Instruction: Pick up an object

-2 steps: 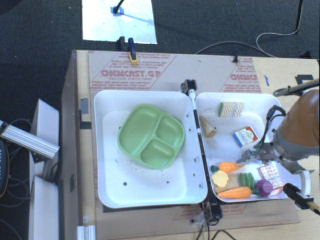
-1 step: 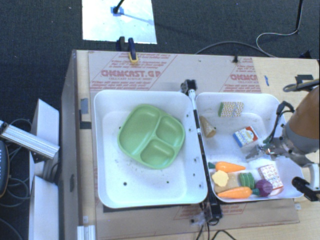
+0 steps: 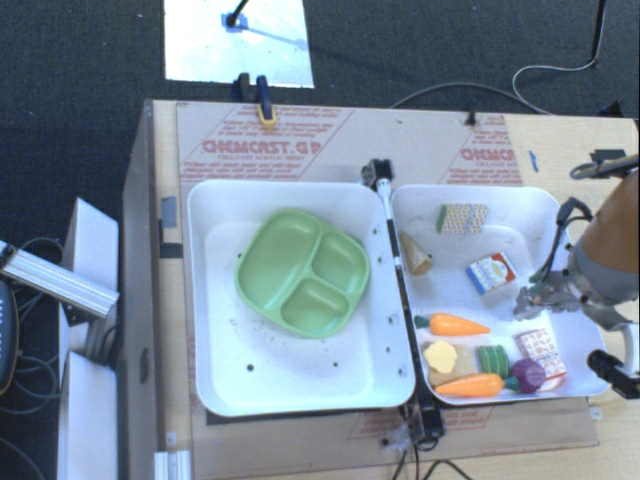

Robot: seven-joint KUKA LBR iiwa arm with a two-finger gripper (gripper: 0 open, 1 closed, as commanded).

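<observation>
A bench (image 3: 300, 138) topped with a clear sheet printed in red "CHEMCAST" lettering stands on dark carpet (image 3: 80, 68). 2 white bins sit on it side by side, joined by a dark divider rail with a clamp at each end. A pale square sheet (image 3: 235, 28) lies on the floor beyond the bench, and cables (image 3: 560, 68) trail across the carpet at upper right. Metal framing (image 3: 55, 278) shows at the left edge.

The left bin (image 3: 215, 368) holds a green sectioned plate (image 3: 303, 271), tilted slightly, with specks of dirt on the bin floor around it.

The right bin (image 3: 520, 203) holds the toys: a patterned block (image 3: 461, 218) near the back, a cone-like piece (image 3: 417, 258) by the divider, a small carton (image 3: 491, 272) in the middle, and 1 carrot (image 3: 457, 324) in front of it. Along the front wall lie a yellow piece (image 3: 440, 356), a second carrot (image 3: 468, 386), a green ridged item (image 3: 493, 359), a purple item (image 3: 527, 375) and a red-checked box (image 3: 540, 346), packed close together.

The arm enters from the right; its gripper (image 3: 540, 300) hangs over the right bin, just right of the carton and just behind the checked box. I cannot tell how its claw is set, and nothing is visibly held in it.
</observation>
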